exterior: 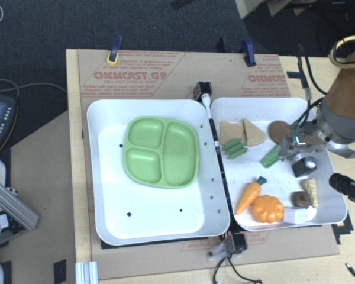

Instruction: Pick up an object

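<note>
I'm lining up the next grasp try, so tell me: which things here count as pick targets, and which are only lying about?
Job:
gripper
green stick
carrot
pumpkin
pea pod
bread wedges
brown disc

Lying about:
green divided plate in the left bin
clamps

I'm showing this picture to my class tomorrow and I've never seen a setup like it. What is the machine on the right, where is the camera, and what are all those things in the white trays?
The camera hangs above the bench and looks down at a slant. The machine is a robot arm reaching in from the right; its gripper sits over the right bin. That bin holds toy food: a carrot, a small orange pumpkin, green pea pods, a sandwich wedge and a green piece beside the gripper. The left bin holds a green divided plate. I cannot tell whether anything is held.
</note>
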